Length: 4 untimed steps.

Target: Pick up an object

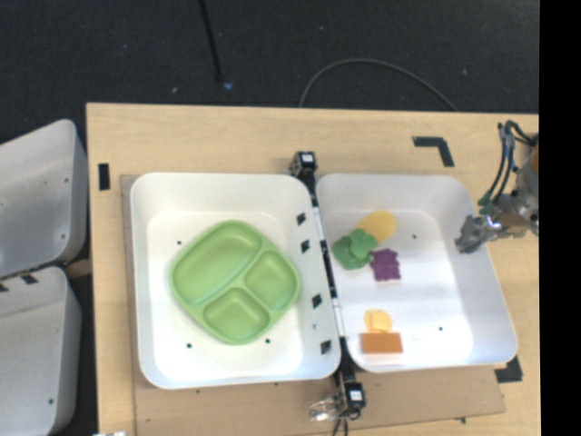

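White right bin [454, 352] rim under end effector [472, 234] (grip state unreadable); toys [368, 248] well apart, leftward.

We see a light wooden bench [227, 139] carrying two shallow white bins side by side — the left bin [145, 243] and the right bin [477, 325] — joined along a central seam fitted with small black clips [318, 275]. In the left bin lies a green divided plate [236, 282] with three compartments, turned at an angle. Black corner marks [436, 148] sit on the bench near the far right of the right bin. Beyond the bench we find a dark carpeted floor [109, 34], crossed by a thin curved cable [363, 64]. At the left edge stand two pale grey panels [36, 198], one above the other.
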### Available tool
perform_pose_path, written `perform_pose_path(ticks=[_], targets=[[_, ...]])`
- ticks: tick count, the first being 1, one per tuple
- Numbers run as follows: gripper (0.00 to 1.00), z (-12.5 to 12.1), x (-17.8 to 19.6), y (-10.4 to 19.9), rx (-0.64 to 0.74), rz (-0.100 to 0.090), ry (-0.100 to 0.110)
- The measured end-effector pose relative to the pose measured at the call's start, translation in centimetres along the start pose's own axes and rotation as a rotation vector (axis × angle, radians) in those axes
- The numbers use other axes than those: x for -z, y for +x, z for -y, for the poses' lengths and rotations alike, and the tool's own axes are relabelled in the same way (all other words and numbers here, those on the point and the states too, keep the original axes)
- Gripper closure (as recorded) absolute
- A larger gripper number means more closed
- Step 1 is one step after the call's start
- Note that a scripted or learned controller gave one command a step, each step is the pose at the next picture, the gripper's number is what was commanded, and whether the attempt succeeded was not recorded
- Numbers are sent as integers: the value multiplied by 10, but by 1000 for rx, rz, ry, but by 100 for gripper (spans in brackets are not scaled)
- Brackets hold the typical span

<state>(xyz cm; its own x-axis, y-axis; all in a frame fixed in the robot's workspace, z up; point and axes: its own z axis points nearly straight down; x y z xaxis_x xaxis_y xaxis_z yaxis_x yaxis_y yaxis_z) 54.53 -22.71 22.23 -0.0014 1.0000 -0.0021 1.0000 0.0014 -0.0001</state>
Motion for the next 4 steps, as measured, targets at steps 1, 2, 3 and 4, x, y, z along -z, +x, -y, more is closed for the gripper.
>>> perform_pose_path(ticks=[1,2,3,4], targets=[[100,-17,5,60,6,-3,-1],[100,-24,15,115,7,-3,-4],[100,-33,19,177,7,-4,-1],[100,-45,14,237,5,-2,-2]])
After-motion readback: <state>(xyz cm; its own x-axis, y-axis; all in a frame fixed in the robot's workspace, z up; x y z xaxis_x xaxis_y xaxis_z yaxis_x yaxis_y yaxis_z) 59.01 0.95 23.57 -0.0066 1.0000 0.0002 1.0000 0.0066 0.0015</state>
